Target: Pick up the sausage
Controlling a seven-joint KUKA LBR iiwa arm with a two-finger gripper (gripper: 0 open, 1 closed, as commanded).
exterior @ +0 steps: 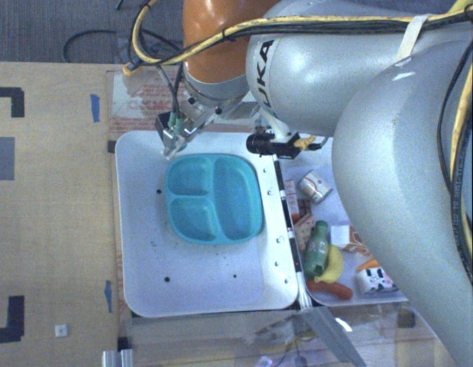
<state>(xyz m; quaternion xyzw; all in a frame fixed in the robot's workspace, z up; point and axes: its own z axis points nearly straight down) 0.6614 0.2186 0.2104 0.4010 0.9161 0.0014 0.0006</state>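
Note:
The sausage (330,289) is a reddish-orange link lying near the front edge of the right bin (389,297), just below a banana and a green bottle. My gripper (172,138) hangs over the back left corner of the left bin (144,281), just above the blue plate's far corner and far from the sausage. Nothing shows between its fingers.
A blue three-compartment plate (215,198) lies in the left bin. The right bin holds a green bottle (316,248), a banana (335,265), a small can (315,186) and a white carton (373,279). My large grey arm covers much of the right bin.

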